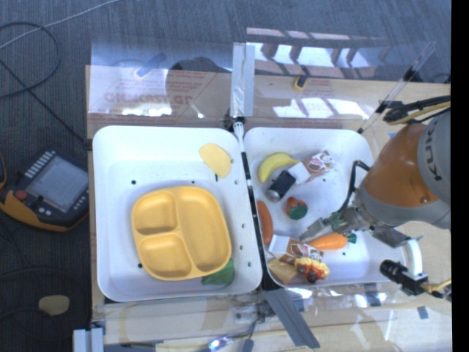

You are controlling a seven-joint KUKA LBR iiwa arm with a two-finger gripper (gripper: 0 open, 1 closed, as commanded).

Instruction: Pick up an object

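Progress: nothing is lifted yet, by my read; every item I see lies on a bin floor, so the pick itself is left to do.
Gripper (338, 224): it sits low in the right bin (344, 139), right over the carrot (331, 242) and seemingly touching its top. I cannot tell how it is set, since the wrist hides that part.
Arm (410, 178): grey with 1 orange band, reaching in on the right of the carrot.
Carrot: orange, lying flat near the front wall of the right bin; I judge it the likeliest target, being closest to the tool.
Other candidates: red-and-green fruit (295, 208) just up-left of the carrot; black cylinder (280, 184) and banana (274, 165) farther up-left; small packet (319, 163) above the carrot; sausage (264, 222) to its left by the divider; toy heap (302, 262) just down-left of it.
Left bin (110, 218): well left of the carrot, holding 1 yellow tray (181, 232) with 3 compartments, a yellow chip (215, 158) and a green piece (220, 273) peeking from under the tray.
Surface: 2 white bins side by side on a bench, clear panels behind them.
Room: dark carpet, cables, and a pendant (45, 189) on the floor far left of the carrot.
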